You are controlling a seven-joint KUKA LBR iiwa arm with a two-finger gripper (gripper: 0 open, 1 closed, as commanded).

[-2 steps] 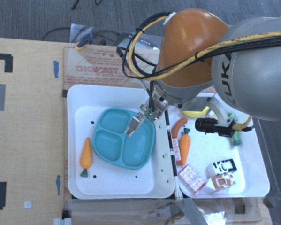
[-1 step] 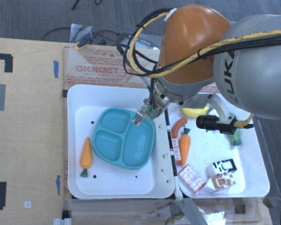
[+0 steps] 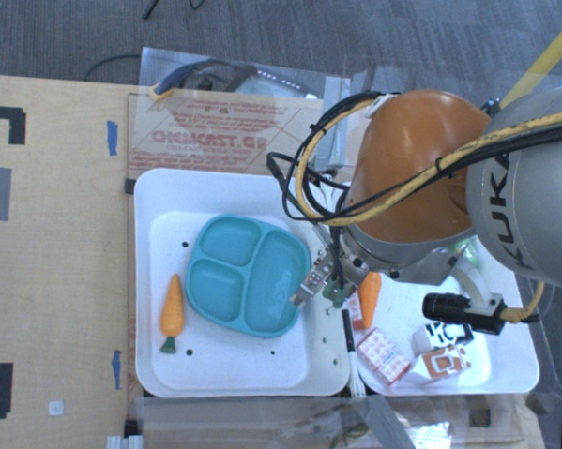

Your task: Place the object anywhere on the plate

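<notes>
A light blue divided plate (image 3: pixel 245 276) lies in the left bin (image 3: pixel 160 203). A toy carrot (image 3: pixel 172 310) rests on the bin floor just left of the plate. My gripper (image 3: pixel 317 285) hangs at the plate's right edge, near the wall between the two bins; the arm's bulk hides much of it. Another orange carrot-like piece (image 3: pixel 369 293) stands in the right bin just right of the gripper. I see nothing clearly between the fingers.
The right bin (image 3: pixel 508 372) holds a pink-and-white checked box (image 3: pixel 383 356), an orange-and-white box (image 3: pixel 445 361) and a black-and-white item (image 3: pixel 444 333). The arm's orange and grey wrist covers that bin's upper part. Wooden bench lies to the left.
</notes>
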